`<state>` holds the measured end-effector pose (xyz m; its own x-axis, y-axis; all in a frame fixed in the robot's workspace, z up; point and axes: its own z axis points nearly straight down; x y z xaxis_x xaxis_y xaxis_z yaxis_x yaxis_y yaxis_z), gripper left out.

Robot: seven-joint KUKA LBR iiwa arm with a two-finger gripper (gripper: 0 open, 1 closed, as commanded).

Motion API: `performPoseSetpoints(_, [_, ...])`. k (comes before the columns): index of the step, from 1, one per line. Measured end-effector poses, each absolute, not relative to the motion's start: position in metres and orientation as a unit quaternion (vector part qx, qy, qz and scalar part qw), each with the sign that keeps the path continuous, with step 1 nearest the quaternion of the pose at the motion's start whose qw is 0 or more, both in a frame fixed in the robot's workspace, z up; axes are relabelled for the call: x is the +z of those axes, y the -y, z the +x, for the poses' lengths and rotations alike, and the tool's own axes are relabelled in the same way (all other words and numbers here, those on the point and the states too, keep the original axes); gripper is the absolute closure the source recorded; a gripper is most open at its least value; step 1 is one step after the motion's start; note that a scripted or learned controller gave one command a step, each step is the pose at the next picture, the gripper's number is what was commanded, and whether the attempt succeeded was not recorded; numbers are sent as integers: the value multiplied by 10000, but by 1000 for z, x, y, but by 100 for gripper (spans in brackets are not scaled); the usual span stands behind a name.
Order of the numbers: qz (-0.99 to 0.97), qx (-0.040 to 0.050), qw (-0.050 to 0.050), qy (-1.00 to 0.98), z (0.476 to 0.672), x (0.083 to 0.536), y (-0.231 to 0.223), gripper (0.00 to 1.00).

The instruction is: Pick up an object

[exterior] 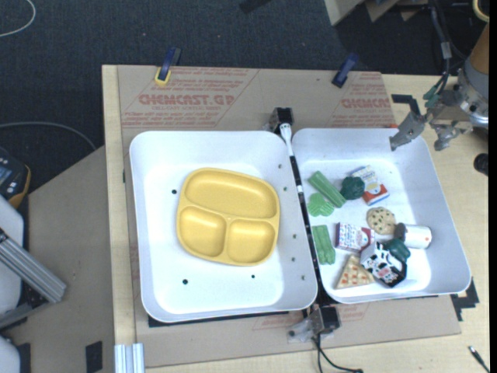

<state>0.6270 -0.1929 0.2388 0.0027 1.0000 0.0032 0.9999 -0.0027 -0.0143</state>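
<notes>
Spread apart with nothing between them, the fingers of the gripper (425,130) hang over the far right corner of the right bin (443,200). Small toy foods cluster lower in that bin, a cookie (380,219) among them. A yellow divided tray (227,215) fills the left bin (151,208).

Single fixed overhead camera, slanted down, both bins (147,208) framed.

The bins (147,208) look like smooth, faintly glossy white plastic. The yellow tray (227,216) is smooth plastic with a soft sheen. The board (233,99) beneath seems matt brown paper-faced cardboard.
</notes>
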Motion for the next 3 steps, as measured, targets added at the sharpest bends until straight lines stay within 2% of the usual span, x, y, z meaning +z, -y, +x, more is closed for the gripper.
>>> performPoseSetpoints(1, [-7071, 0, 1, 7071, 630, 247, 193, 0])
performPoseSetpoints(2, [-7067, 11, 20, 7075, 634, 198, 184, 0])
performPoseSetpoints(3, [-7072, 18, 28, 7070, 630, 137, 190, 0])
